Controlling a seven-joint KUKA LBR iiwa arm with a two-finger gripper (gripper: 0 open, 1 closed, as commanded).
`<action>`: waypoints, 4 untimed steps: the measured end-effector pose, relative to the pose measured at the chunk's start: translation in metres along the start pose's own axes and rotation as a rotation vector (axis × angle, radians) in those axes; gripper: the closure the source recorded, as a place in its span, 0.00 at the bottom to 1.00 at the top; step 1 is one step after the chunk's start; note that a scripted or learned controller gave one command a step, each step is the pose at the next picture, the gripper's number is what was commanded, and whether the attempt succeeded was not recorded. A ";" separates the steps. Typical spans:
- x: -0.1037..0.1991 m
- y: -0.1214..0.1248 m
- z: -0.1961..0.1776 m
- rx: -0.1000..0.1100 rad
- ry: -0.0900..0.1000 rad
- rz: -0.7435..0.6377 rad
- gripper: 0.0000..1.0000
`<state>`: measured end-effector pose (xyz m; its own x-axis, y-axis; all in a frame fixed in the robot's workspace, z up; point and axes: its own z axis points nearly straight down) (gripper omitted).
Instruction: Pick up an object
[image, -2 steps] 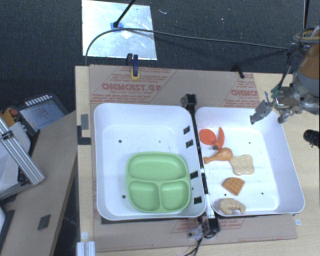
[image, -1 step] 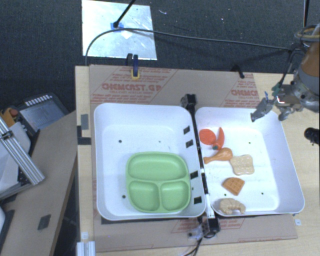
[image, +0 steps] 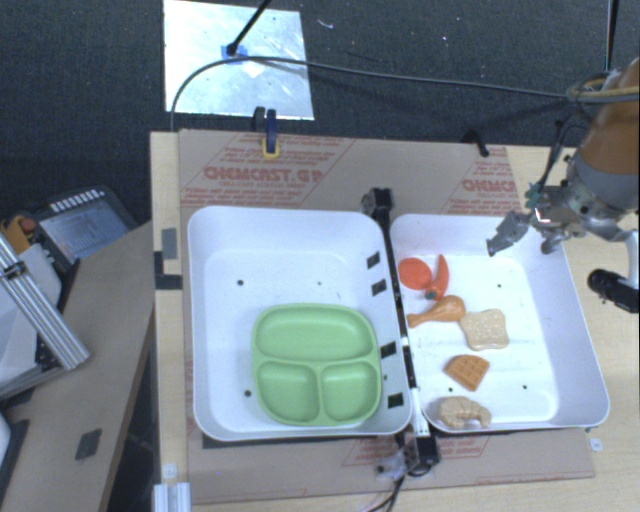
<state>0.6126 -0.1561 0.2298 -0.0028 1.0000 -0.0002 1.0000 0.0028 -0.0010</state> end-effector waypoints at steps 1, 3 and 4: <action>0.002 -0.005 0.043 0.002 0.001 0.001 0.00; -0.002 0.001 0.073 -0.006 -0.001 0.001 1.00; 0.001 0.004 0.029 -0.005 -0.001 -0.001 1.00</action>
